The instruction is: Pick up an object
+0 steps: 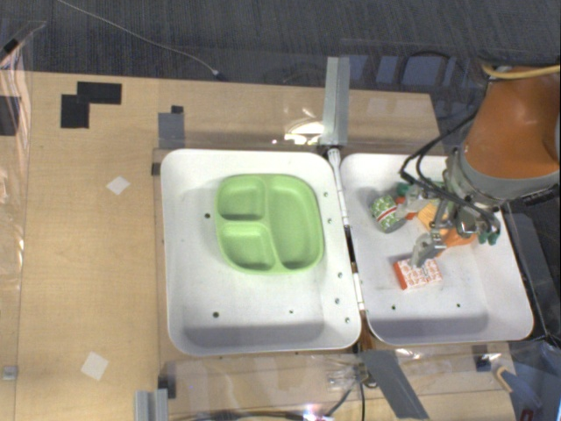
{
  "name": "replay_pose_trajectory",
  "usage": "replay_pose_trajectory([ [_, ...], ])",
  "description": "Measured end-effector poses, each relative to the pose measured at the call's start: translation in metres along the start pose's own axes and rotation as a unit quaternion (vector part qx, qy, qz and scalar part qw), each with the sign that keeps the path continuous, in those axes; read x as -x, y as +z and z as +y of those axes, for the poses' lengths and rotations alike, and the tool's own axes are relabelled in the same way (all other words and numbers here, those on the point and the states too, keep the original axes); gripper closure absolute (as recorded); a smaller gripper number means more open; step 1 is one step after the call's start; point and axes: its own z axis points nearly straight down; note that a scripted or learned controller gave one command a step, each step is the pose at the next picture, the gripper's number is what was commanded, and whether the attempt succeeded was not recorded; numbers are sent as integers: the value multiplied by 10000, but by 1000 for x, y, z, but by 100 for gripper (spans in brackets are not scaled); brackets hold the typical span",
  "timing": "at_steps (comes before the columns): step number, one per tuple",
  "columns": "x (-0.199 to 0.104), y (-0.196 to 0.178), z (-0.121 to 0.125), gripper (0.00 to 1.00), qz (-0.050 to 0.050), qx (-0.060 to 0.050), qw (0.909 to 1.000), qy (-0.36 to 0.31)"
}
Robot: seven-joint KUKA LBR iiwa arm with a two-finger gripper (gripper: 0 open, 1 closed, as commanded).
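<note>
In the right bin (491, 310) lie three objects. A small green, white and red can-like item (386, 210) sits near the bin's upper left. An orange item (431, 215) lies just right of it, partly under the wrist. A red and white patterned box (417, 275) lies lower down. My gripper (452, 237) hangs over the orange item and the box's top edge. It is open, and one grey fingertip (426, 251) is at the box's upper corner. Nothing shows between the fingers.
The left bin (193, 314) holds a green compartment tray (267, 222). A metal divider post (337, 103) stands between the bins at the back. The arm with its orange band (517, 121) covers the right bin's upper right corner, and cables run beside the wrist.
</note>
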Motion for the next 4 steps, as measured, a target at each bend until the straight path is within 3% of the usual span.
replay_pose_trajectory([
  [1, 24, 108, -2, 0, -18, 3, 9937, 1120],
  [2, 27, 95, -1, 100, -55, -2, 9940, 1089],
  [3, -64, 13, 43, 100, -9, 5, 9742, 2257],
  [4, -55, 15, 184, 100, 24, 17, 9361, 3517],
])
